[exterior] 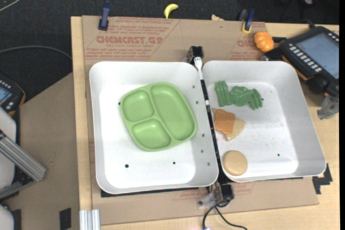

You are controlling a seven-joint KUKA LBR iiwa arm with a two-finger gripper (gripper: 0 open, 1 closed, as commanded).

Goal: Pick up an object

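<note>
So, end effector first: whether it's apart or together can't be told from this shot, and nothing is clamped in anything.

The stuff up for grabs sits in the two bins mid-frame. The right bin (294,116) has three things, all on its left half. A bumpy green toy (238,95) lies near the top. An orange-tan wedge (227,122) sits just below it, close to the bin's left wall. A round tan disc (235,162) is lower still, near the bottom edge. None of the three look like they're touching.

The left bin (102,132) holds a green divided plate (157,116) lying flat, roughly centred, with three compartments facing up.

The bins butt up against each other, with a black clip (195,53) at the top of the seam.

Both sit on a brown sheet (140,40) with red print covering the worktop. Two blue clamps pin its far edge, one (104,16) upper left and one (248,20) upper right. A little yellow curved thing (171,9) lies between them on the dark floor, and a small orange object (263,40) sits beside a black handheld controller (312,54) at the right.
</note>
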